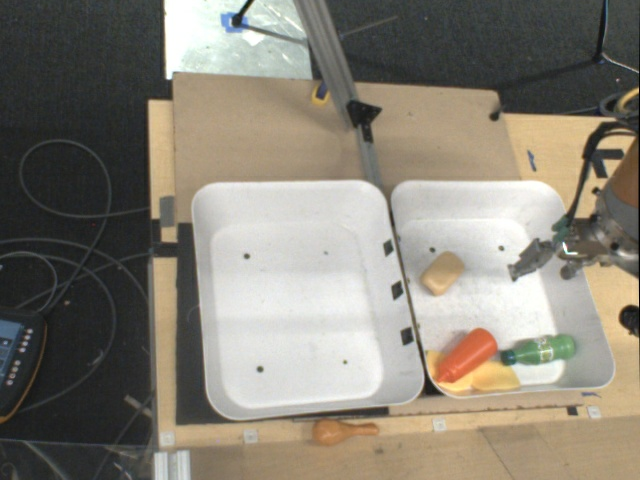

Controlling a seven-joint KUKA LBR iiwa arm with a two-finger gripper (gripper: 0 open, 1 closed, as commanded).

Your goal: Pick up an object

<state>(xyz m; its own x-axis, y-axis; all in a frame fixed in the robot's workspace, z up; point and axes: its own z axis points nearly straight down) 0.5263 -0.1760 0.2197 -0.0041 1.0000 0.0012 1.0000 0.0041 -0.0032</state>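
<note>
The right bin [480,208] holds a tan rounded block [443,273] near its middle. Along its front wall lie an orange carrot-shaped toy [467,354], a yellow flat piece [492,378] partly under it, and a green bottle [540,349] on its side. My gripper [548,266] hovers at the right side of this bin, to the right of the tan block and behind the bottle. Its fingers [526,264] stand open with nothing between them. The left bin [290,200] lies beside it.
A brown pear-shaped object [345,430] lies on the bench in front of the bins. A slanted grey pole [335,58] crosses the back of the bench down to the seam between the bins. Cables and a pendant [15,353] lie on the floor at left.
</note>
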